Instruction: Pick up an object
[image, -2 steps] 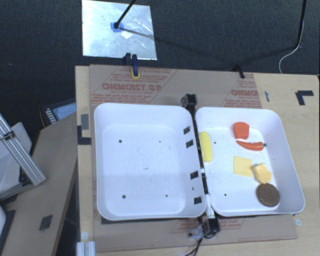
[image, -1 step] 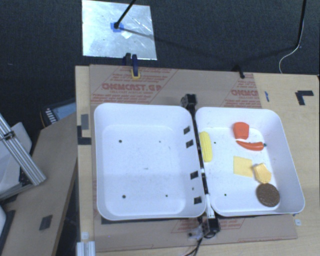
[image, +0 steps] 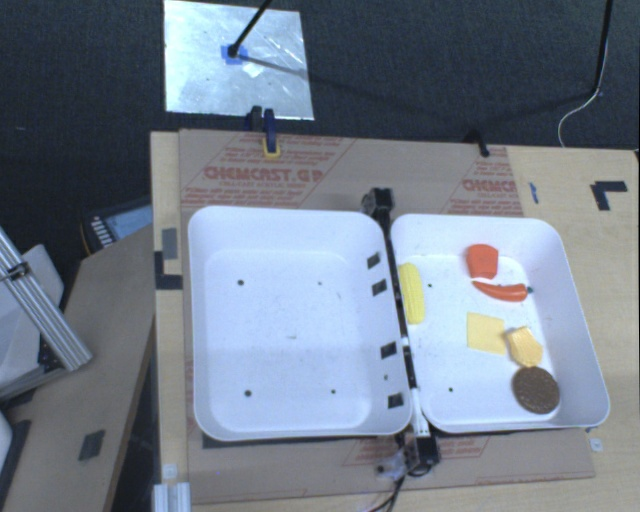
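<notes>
The right bin (image: 575, 290) holds several small objects. An orange block (image: 482, 260) lies near its back. Just in front of it rests a red chili pepper (image: 501, 291). A yellow corn cob (image: 411, 292) lies along the bin's left wall. A flat yellow square (image: 486, 333) sits mid-bin, with a smaller yellow chunk (image: 525, 346) touching its right corner. A brown round cookie (image: 536, 389) lies at the front right.
The left bin (image: 215, 240) sits beside the right one on a cardboard-covered bench (image: 330, 170). A shiny metal sheet (image: 238, 60) lies at the back. An aluminium frame rail (image: 40, 310) stands at the far left.
</notes>
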